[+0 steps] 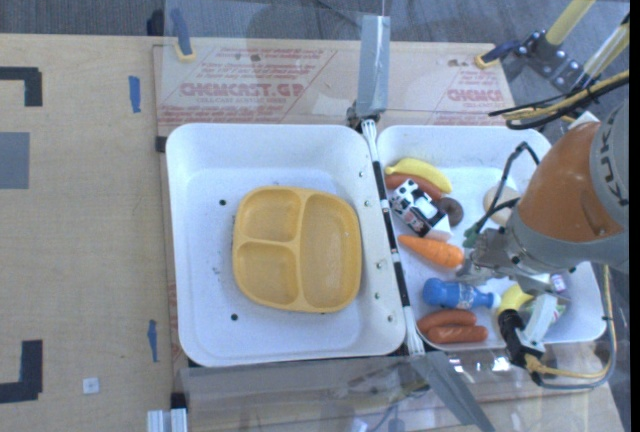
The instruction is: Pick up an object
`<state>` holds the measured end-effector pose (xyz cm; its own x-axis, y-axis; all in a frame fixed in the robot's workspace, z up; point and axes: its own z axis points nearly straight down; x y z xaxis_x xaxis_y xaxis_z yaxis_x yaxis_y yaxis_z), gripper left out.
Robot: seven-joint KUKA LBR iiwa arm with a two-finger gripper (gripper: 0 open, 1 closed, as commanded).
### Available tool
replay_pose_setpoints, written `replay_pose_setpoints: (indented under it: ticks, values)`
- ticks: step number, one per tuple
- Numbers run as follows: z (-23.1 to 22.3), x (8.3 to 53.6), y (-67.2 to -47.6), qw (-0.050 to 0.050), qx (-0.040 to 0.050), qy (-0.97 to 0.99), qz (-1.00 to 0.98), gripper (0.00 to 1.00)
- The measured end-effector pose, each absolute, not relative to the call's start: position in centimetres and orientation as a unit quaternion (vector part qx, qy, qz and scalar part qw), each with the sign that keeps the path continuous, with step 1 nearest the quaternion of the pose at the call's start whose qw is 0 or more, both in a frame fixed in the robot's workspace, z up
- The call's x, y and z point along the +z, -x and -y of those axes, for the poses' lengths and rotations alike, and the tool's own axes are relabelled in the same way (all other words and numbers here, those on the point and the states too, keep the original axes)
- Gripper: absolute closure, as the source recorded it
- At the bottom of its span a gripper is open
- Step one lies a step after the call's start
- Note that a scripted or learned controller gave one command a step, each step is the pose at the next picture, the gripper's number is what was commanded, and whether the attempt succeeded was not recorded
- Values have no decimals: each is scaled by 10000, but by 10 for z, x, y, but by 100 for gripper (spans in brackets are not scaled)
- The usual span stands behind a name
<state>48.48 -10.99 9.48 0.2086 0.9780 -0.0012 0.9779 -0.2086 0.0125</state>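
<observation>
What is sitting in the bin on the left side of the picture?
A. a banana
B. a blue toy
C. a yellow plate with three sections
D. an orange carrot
C. The yellow divided plate lies alone in the left bin; the banana, carrot and blue toy are all in the right bin.
</observation>
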Motion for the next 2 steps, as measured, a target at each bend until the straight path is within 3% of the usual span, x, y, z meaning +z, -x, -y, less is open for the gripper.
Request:
replay_pose_setpoints:
  ticks: [1,2]
  values:
    - [110,95,-485,49,33,-7773,-6291,0]
    - [121,87,-542,30,14,-8081,-5890,0]
